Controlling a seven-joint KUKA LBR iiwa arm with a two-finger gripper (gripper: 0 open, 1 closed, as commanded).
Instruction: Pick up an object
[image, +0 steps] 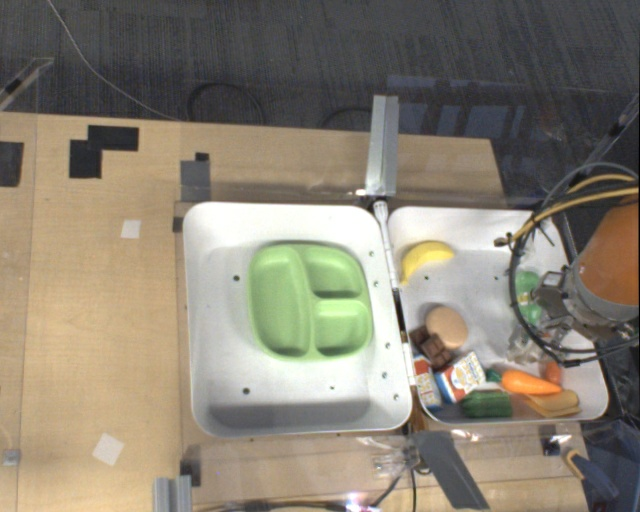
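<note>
- Grey arm (608, 270) hangs over the right bin (470, 230); claw state cannot be told.
- Toys lie near: carrot (530, 382), banana (427, 257).
- Likely approach step; next, descend on one.

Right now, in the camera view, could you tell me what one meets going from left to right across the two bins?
Green tray → banana → brown bun → carton → carrot → arm.

The small carton (463, 377) bears print too small to read.
</note>
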